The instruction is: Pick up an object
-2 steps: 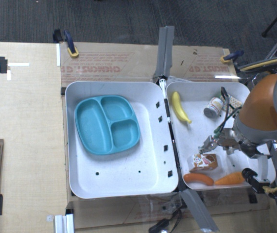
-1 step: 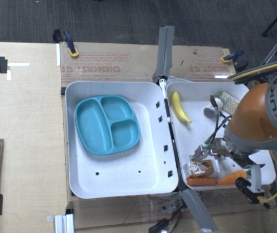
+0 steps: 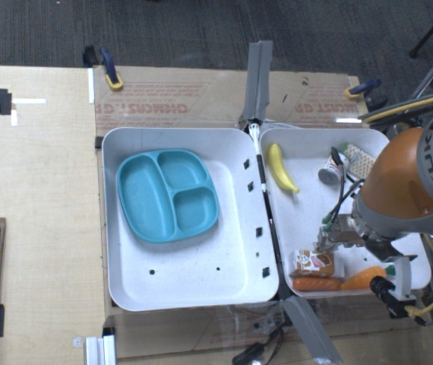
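The right bin holds a yellow banana near its far left. A small brown-and-white packet lies at the front, with a red-orange sausage-like piece and an orange carrot along the front wall. A grey scoop-like item and a patterned packet lie at the back right. My gripper hangs low over the front of this bin, just right of and above the small packet. The orange-banded wrist covers the bin's right side.
The left bin carries a blue divided plate in its far left part. A grey divider post rises between the bins at the back. Clamps sit on the cardboard behind. Cables and a black fitting hang at the front right.
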Controlling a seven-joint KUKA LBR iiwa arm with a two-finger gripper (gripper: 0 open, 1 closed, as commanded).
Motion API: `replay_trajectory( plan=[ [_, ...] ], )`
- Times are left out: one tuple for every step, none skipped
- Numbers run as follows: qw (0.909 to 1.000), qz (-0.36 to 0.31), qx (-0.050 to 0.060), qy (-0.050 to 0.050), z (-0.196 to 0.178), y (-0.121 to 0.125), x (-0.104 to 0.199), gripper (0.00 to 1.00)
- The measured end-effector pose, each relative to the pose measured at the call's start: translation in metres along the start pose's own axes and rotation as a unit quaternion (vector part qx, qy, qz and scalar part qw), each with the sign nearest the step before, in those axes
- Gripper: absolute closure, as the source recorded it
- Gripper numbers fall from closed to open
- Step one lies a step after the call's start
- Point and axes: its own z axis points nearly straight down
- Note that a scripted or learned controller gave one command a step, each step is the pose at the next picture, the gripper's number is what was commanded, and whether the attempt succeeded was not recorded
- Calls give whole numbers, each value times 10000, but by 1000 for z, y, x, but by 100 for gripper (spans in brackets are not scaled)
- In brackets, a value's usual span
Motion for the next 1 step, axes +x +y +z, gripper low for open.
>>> replay_trajectory(
  plan=[
    [9997, 224, -13, -10, 7, -1, -71, 100]
  ],
)
